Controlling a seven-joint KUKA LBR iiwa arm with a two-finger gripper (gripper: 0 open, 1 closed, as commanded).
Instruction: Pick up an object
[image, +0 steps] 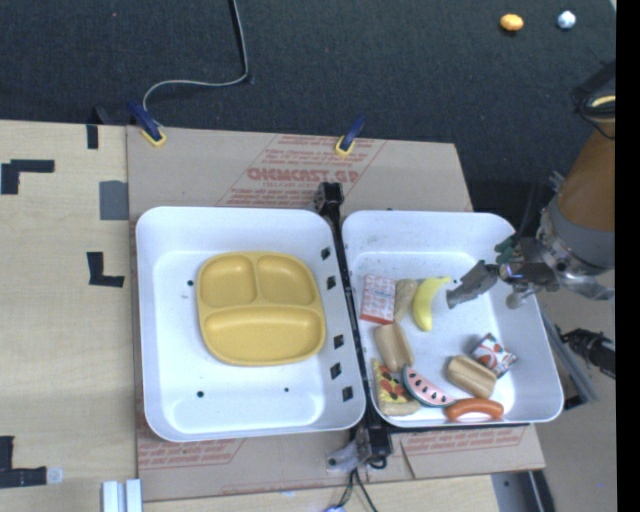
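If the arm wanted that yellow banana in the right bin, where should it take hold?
Probably across the banana's middle, coming straight down. It lies flat and curved, with bare bin floor on its right, while a pale food piece crowds its left side.

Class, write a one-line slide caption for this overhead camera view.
Gripper poised over the right bin beside a banana; yellow divided plate in the left bin.

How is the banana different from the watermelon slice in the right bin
The banana is plain yellow; the watermelon slice is red with a green rind. The banana lies in the middle of the right bin, beside the gripper; the watermelon slice lies near the bin's front edge among other toy foods. Both are curved and rest on the bin floor.
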